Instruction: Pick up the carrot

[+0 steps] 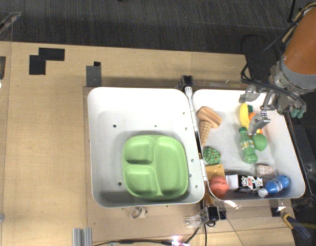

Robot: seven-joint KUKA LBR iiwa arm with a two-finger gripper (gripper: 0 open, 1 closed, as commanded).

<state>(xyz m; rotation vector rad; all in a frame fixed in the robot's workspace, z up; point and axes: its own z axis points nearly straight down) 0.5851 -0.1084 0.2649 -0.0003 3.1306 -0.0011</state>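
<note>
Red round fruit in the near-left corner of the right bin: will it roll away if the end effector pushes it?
The red fruit looks round and smooth, so it would probably roll when nudged. It sits close to the bin wall and beside a small carton, which may stop it. Its curved surface might slip out of a grasp.

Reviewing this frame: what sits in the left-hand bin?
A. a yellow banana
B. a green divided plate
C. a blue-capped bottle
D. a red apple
B: the green divided plate lies in the left bin, while the bottle, banana and apple-like fruit all lie in the right bin under the arm.
</note>
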